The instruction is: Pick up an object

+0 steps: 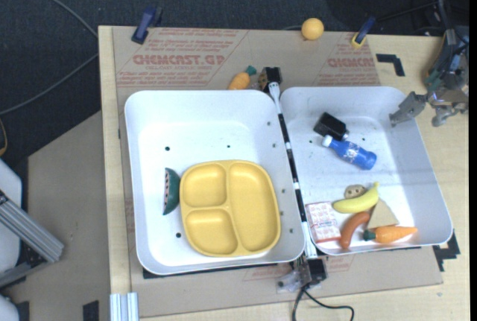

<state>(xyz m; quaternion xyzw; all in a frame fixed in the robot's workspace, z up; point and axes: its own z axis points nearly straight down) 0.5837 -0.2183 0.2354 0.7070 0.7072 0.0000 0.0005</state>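
Observation:
My gripper (pixel 423 111) hangs at the far right, over the back right corner of the right bin (pixel 417 156). Its two grey fingers (pixel 405 109) stand apart, open, with nothing between them. To its left in that bin lies a blue bottle with a black cap (pixel 344 144). At the bin's front sit a banana (pixel 356 200), an orange carrot (pixel 392 234), a reddish sausage-shaped toy (pixel 351 229), a tan wedge (pixel 385 214) and a small red-and-white box (pixel 320 222).
The left bin (pixel 149 118) holds a yellow divided plate (pixel 227 206) and a watermelon slice (pixel 171 191) beside it. An orange ball (pixel 313 28), a small orange toy (pixel 240 80) and blue clamps (pixel 145 25) lie on the board behind the bins.

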